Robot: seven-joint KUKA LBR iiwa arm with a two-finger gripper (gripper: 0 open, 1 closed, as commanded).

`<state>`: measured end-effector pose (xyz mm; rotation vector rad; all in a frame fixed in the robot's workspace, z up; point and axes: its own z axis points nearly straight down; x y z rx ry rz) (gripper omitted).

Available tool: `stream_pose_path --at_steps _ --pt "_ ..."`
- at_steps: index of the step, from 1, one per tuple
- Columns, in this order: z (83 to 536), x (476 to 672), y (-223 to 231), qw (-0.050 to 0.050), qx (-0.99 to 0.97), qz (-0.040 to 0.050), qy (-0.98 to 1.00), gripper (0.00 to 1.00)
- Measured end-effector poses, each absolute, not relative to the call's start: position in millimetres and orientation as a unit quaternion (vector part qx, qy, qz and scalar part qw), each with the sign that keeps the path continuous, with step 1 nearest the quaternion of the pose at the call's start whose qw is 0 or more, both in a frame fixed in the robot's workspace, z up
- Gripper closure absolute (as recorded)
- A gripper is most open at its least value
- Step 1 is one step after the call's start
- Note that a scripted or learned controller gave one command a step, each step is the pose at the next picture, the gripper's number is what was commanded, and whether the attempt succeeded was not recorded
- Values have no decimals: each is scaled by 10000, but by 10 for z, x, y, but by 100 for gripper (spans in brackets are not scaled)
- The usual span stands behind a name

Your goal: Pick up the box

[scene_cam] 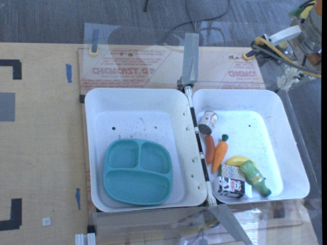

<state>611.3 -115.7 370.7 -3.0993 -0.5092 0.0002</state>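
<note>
The box (232, 182) is small, black and white with a red patch, and lies flat near the front left corner of the right bin (286, 137). A green bottle (255, 178) lies against its right side and a yellow banana (237, 161) sits just behind it. My gripper (292, 74) hangs at the upper right, above the bench outside the right bin's far right corner, well away from the box and holding nothing that I can see.
An orange carrot (219, 154), a brown sausage (209, 148) and a small white can (208, 120) lie along the right bin's left wall. The left bin (102, 111) bears a teal divided plate (138, 171).
</note>
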Motion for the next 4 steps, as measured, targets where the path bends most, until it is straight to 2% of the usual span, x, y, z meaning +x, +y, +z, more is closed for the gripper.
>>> stream_pose_path --at_steps 1,2,3,4 --pt "2682 6093 -871 10 -9854 11 -1700 100" --pt "2738 6248 -1024 5 -9919 -4 -1271 100" --pt "2864 6597 -1409 6 -9951 -6 -994 100" --pt "3037 6614 -2009 1 -9950 4 -999 100"
